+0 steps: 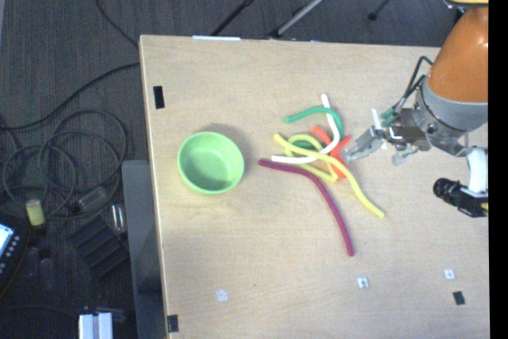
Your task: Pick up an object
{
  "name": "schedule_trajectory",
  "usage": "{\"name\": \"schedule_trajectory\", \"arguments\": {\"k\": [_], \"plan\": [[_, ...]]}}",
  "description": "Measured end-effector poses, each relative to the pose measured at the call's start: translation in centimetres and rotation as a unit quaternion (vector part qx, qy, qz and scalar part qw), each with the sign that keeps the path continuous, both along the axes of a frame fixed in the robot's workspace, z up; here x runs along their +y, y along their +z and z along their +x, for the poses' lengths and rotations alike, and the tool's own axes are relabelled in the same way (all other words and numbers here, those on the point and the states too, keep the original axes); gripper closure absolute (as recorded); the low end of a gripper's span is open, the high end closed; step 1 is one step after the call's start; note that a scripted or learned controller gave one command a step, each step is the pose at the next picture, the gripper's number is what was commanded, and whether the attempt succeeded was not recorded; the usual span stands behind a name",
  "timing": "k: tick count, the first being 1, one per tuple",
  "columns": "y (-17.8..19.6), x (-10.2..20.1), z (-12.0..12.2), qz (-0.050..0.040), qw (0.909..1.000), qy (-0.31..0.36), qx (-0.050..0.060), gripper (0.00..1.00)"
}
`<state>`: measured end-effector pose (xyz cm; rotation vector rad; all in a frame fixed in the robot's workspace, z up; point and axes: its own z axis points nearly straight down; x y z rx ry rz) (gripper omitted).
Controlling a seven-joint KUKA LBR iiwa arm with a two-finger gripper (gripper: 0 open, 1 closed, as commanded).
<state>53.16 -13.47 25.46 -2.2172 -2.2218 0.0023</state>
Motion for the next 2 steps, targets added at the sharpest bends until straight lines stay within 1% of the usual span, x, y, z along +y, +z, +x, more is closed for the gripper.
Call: {"name": "schedule_trajectory", "arguments": {"k": [1, 2], "plan": [[-7.9, -0.1, 3.2, -0.0003, 1.0, -0.009, 0.001, 0.0], [-17.3, -0.6, 5.1, 0.0003, 0.9993, 0.037, 0.001, 0.0]]}}
